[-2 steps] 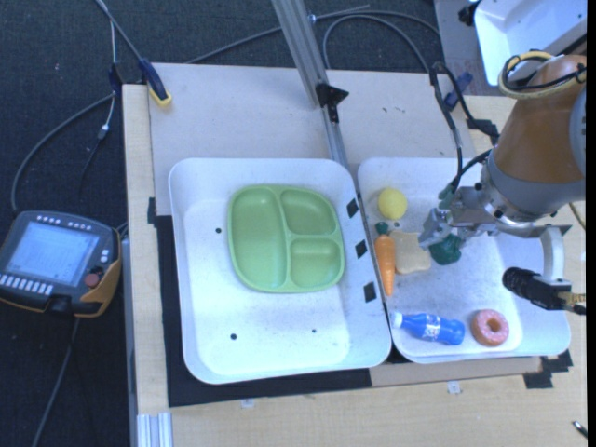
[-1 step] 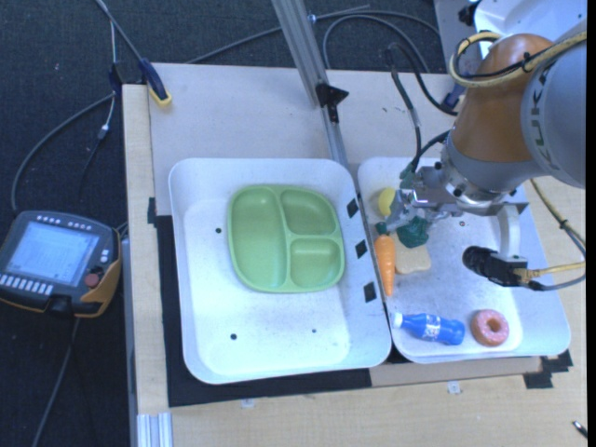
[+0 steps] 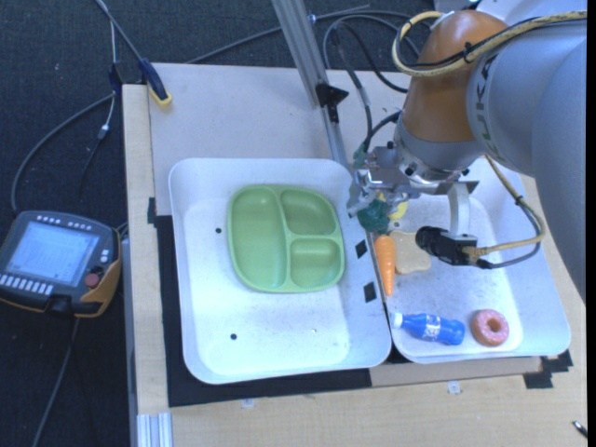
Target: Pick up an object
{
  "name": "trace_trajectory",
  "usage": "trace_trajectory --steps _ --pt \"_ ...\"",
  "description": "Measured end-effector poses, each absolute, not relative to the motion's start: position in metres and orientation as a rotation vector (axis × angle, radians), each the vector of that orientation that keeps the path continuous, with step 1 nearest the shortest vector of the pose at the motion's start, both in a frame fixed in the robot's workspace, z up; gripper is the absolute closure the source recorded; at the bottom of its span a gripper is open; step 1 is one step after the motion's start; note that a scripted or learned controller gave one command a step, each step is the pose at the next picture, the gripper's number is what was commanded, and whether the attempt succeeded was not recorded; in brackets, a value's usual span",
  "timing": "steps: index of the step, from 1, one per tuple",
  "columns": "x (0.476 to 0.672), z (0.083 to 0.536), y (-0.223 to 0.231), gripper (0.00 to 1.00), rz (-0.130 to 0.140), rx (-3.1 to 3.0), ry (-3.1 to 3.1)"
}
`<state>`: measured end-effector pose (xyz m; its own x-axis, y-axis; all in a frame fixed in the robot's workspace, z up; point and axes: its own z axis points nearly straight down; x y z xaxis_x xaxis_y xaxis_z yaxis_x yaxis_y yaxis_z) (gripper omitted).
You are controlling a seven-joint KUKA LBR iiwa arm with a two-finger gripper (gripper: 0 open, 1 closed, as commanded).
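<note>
While the worktop (image 3: 233, 110) carries two shallow white bins side by side, the nearest things lie at the front of the right bin (image 3: 549, 333): a blue and white bottle (image 3: 430, 328) on its side at about 6 o'clock in that bin, and a pink donut (image 3: 490, 327) just beside it toward 3 o'clock. Farther back, an orange toy carrot (image 3: 385, 262) lies along the wall between the bins, its tip pointing toward 6 o'clock, with a pale tan piece (image 3: 411, 255) touching its 3 o'clock side. A green three-compartment plate (image 3: 284, 238) rests in the middle of the left bin (image 3: 200, 343). At the carrot's 12 o'clock end, over the dividing wall, the tool (image 3: 377, 203) hangs down from the grey arm with its orange band (image 3: 447, 73); a dark green leafy bit (image 3: 374, 217) sits right at its tip, but whether the tool is grasping it or is released I cannot tell. A teach pendant (image 3: 58, 264) lies off the worktop at 9 o'clock.
</note>
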<state>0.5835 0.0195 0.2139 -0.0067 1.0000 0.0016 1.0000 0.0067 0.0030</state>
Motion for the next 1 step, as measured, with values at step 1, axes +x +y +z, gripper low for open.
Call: trace_trajectory --steps 1 --pt "0.6090 0.2286 0.0742 1.00 0.007 2.214 2.227"
